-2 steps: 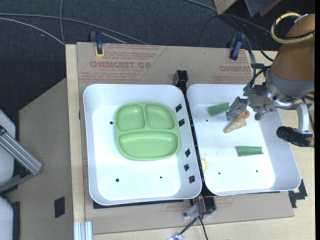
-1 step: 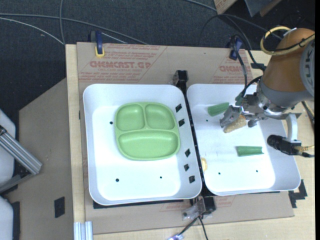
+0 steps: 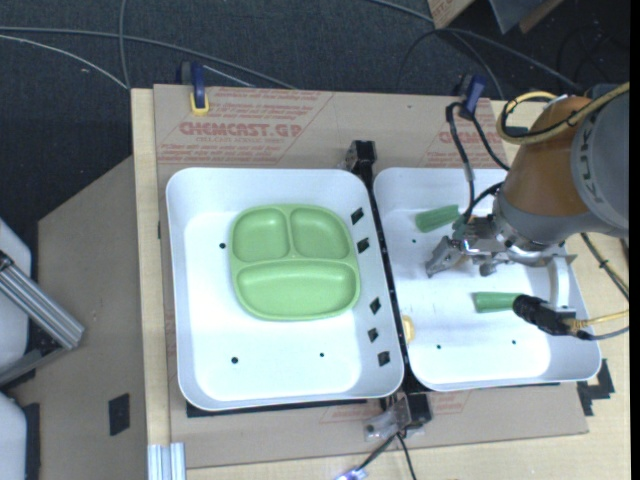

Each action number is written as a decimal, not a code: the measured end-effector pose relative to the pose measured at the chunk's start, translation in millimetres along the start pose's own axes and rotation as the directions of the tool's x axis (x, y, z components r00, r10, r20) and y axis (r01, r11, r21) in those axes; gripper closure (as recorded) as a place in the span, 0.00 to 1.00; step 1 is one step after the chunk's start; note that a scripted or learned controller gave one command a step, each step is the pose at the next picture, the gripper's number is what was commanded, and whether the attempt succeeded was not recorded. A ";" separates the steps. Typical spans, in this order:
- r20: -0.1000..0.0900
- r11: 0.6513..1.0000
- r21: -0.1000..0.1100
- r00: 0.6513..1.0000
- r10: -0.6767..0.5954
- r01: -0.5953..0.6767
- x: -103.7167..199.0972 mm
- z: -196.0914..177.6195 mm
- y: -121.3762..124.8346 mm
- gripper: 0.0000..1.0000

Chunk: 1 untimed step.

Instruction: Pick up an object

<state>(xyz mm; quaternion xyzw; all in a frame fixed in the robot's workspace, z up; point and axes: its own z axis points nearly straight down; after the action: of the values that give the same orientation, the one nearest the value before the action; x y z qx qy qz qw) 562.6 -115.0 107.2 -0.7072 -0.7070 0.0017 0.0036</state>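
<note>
The task looks barely begun: the pincer [image 3: 445,256] hangs low in the right-hand shallow white bin [image 3: 440,363], its metal fingers spread apart with nothing between them. Two candidate objects lie in that bin: a small green block [image 3: 436,218] just behind the pincer and a green cylinder-like piece [image 3: 493,302] just in front of it, toward the bin's near rim. The grasp and lift remain. A pale green divided plastic plate [image 3: 294,262] sits in the left white bin [image 3: 200,348], well apart. The arm's black cable fitting [image 3: 545,315] crowds the near green piece.
</note>
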 end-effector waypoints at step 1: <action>0.001 1.000 -0.008 1.000 0.000 0.000 -0.3 -14.7 1.8 1.00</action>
<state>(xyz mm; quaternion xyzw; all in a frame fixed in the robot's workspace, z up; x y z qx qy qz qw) 564.6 -115.3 121.9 -0.7073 -0.7069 -0.0006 0.0004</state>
